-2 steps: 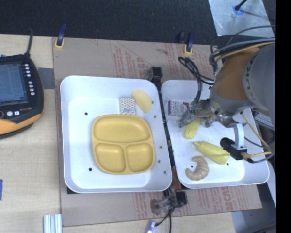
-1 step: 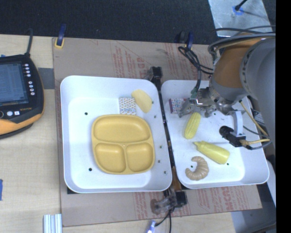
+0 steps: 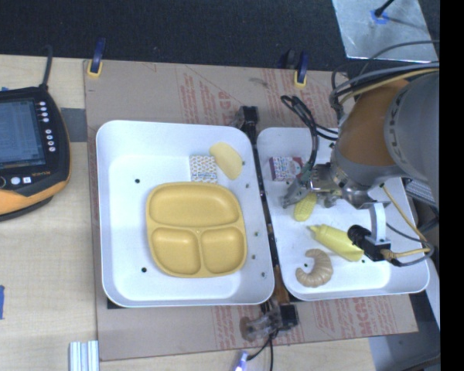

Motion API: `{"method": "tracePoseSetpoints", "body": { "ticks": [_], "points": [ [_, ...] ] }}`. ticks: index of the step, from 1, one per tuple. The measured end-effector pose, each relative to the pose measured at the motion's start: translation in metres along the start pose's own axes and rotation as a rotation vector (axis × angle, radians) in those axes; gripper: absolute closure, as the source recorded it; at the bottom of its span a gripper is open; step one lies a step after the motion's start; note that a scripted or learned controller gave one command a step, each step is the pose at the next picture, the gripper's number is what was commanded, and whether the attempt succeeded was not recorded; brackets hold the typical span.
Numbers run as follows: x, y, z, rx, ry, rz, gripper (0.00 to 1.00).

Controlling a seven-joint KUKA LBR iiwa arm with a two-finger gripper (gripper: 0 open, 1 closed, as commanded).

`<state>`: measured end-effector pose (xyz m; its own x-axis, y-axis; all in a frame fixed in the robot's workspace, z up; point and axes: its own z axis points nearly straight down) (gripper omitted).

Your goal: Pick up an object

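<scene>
My gripper is low in the right bin, near its upper left part. Right under its tip lies a small yellow-green corn cob, touching or nearly touching it. A yellow mustard bottle with a black cap lies just below that. A tan croissant rests near the bin's front edge. A small printed packet lies at the bin's back left, beside the gripper.
The left bin holds a yellow divided plate, a pale yellow piece and a small patterned packet. A tablet-like controller sits at the far left. Cables trail over the right bin's back edge.
</scene>
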<state>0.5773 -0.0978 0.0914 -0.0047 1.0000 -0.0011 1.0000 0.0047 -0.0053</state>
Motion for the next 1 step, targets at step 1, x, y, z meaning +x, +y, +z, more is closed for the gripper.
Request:
{"method": "tracePoseSetpoints", "body": {
  "ticks": [1],
  "points": [
    [-0.0011, -0.0001, -0.0103, 0.002, -0.001, -0.002, 1.00]
  ]
}}
